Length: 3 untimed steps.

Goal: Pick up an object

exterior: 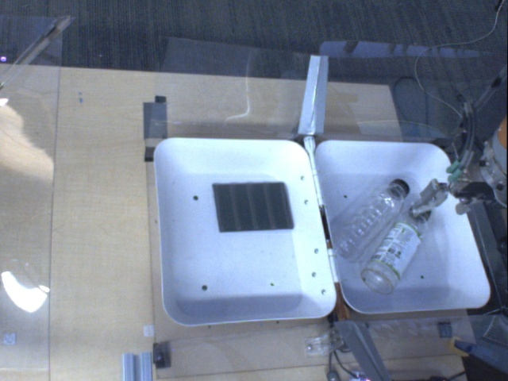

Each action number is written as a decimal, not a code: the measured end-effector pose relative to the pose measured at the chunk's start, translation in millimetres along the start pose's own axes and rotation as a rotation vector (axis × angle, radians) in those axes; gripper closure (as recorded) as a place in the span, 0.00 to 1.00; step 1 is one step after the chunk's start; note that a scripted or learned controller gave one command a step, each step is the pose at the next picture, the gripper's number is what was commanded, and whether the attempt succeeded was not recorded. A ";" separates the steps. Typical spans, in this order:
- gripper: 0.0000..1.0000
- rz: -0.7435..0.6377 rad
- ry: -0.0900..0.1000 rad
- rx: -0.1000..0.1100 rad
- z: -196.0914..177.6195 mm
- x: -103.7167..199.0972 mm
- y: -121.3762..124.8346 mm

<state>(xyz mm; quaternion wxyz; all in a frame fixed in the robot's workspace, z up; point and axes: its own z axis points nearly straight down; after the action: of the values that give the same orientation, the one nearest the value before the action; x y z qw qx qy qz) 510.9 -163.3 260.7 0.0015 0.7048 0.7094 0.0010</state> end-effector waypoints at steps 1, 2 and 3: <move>0.00 0.047 -0.003 -0.005 -38.1 -42.8 -22.0; 0.00 0.163 -0.002 -0.006 -83.6 -4.4 -21.2; 0.00 0.421 0.000 0.001 -0.7 -30.0 -20.2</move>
<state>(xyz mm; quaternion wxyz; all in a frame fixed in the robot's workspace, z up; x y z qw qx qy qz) 490.9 -193.4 261.3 0.0008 0.8374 0.5466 0.0010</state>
